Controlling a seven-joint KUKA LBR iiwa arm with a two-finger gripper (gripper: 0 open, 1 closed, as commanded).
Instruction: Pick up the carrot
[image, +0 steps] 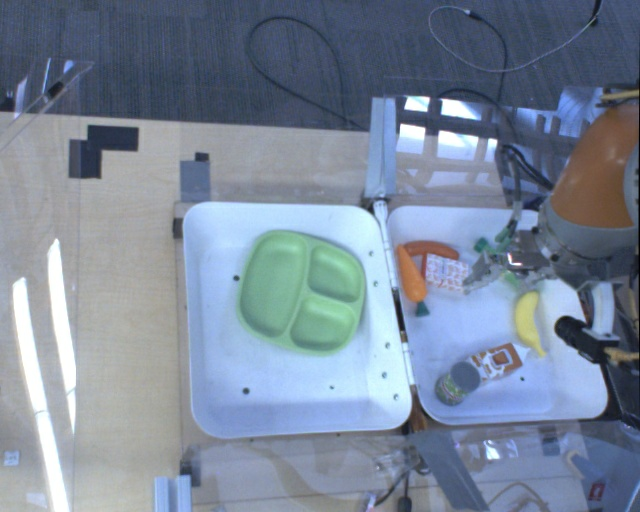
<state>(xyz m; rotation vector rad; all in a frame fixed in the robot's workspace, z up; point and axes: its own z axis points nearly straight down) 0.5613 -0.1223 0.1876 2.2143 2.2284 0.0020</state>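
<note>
Carrot (410, 277) lies in the right bin (575, 400), close against the wall it shares with the left bin (205, 330), its green top pointing toward the lower edge of the view. Just beside it are an orange sausage-like piece (430, 248) and a small red-and-white packet (444, 271). The arm (598, 180) reaches in from the right, and the jaws hang over the upper middle of the right bin, near the packet and apart from the carrot; whether they stand wide or narrow cannot be told. A banana (528, 322), a small carton (498, 361) and a can (458, 384) lie lower in the same bin. A green divided tray (300, 290) sits in the left bin on the bench (100, 300).
</note>
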